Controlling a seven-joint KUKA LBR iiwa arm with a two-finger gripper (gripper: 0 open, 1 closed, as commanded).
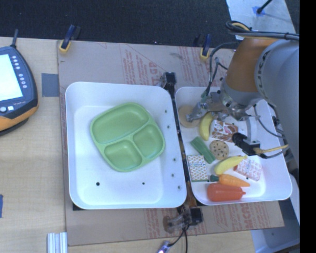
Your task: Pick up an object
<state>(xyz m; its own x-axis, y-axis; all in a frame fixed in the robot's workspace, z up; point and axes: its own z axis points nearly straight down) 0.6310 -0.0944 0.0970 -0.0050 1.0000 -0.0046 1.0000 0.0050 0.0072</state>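
The pincer (pixel 206 109) hangs low over the far left corner of the right bin (pixel 276 191), just above a yellow banana (pixel 205 125) lying there. From where I stand I cannot tell whether it is wide or narrow, and nothing shows gripped in it.

Nearest me, at the front edge of that right bin, lies a red-orange pepper-like piece (pixel 225 192), with an orange carrot (pixel 233 180) touching it just behind. Beside them to the left sits a small patterned packet (pixel 197 168). Further in come a second banana (pixel 229 164), a pink-and-white block (pixel 249 168) at its right, a round brown cookie (pixel 219 149) and a green stick (pixel 202 149) slanting between the cookie and the bin's left wall. Behind those is a white-and-red packet (pixel 224 129), next to the banana under the pincer. A tan disc (pixel 188 116) lies against the far left wall.

The left bin (pixel 79 141) holds a green divided plate (pixel 127 136), lying flat near its middle, well apart from everything in the other bin.

Above it all the grey arm (pixel 279 73) with its orange band (pixel 245 65) bends in from the right. Far off on the left of the bench rests a control pendant (pixel 8 88) with a lit screen.
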